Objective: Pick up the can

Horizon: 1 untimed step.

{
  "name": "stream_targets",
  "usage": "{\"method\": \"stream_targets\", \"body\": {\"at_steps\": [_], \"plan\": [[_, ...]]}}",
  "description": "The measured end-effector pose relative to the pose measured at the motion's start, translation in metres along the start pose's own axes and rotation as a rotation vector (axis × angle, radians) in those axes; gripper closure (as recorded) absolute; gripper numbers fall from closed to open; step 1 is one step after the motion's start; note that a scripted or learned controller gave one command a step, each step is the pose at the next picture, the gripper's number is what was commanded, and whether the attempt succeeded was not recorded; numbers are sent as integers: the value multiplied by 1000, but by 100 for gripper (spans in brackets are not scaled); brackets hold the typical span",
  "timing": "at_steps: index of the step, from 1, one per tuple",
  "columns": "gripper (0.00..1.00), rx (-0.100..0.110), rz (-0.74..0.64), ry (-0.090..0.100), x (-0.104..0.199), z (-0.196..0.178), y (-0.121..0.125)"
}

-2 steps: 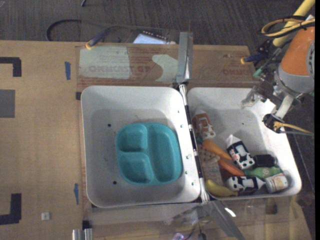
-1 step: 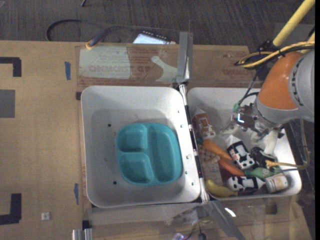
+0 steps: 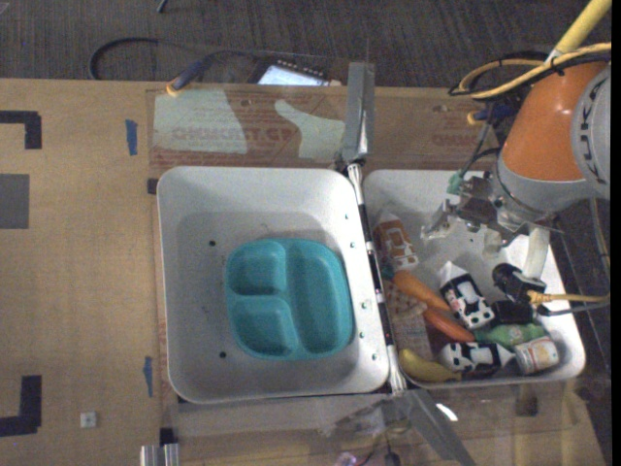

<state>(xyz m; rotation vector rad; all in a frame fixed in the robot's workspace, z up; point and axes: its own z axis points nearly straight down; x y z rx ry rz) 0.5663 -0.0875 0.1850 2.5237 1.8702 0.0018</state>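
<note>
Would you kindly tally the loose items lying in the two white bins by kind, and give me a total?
Divided teal tray: 1, in the left bin
Brown can: 1, in the right bin
Carrots: 2
Black-and-white cow toys: 2
Banana: 1
Green bottle: 1
Pale bottle: 1
Total: 9; some items overlap, so others may be hidden.

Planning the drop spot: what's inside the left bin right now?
The left bin holds a teal divided tray lying flat near its middle. The tray's compartments look bare. Whatever lies under the tray is covered.
</note>
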Motion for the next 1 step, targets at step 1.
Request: {"method": "stream_targets", "body": {"at_steps": [1], "plan": [[0, 5, 226, 0, -28, 36, -26]]}}
